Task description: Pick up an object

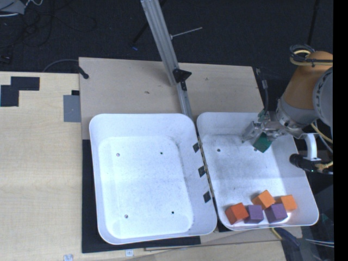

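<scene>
Left bin: nothing the coming move needs.
Right bin: orange and purple blocks clustered at its near edge.
End effector: over the bin's far side, fingers closed around a green block; cluster lies well apart, toward the near edge.

The grey arm wears an orange band, ending in a metal claw, seemingly silver.

A pale wooden bench stood on a dark floor (cables trailing there), a metal rail slanting across
</scene>
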